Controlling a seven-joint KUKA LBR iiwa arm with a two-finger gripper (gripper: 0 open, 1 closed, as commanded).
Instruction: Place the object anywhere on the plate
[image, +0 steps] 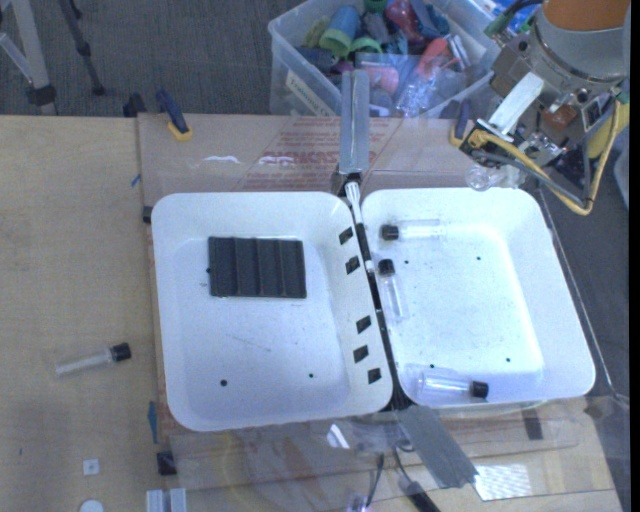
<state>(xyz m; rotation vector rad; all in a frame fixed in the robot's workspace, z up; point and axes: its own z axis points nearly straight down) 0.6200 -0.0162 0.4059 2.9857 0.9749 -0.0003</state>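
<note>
— White plastic, two bins side by side. What lies in the left bin (200, 400)?

— A black ribbed plate (257, 267), flat in the bin's upper left part.

— And the clear vials with black caps?

— Three in the right bin (560, 300), well apart from the plate. The upper vial (412, 231) lies near the top wall, the middle vial (388, 288) is just beside the divider, and the lower vial (450, 386) is against the bottom wall. A stray vial (90, 359) lies on the wooden bench (70, 220) at the left of the frame.

— The gripper (492, 152)?

— Upper right of the frame, just above the right bin's top edge. Open or closed, I cannot tell. A clear glint at its tip may be another vial, but the view is too cluttered to be sure.

— Behind it?

— A storage tub (300, 45) of coloured items, top centre.
</note>
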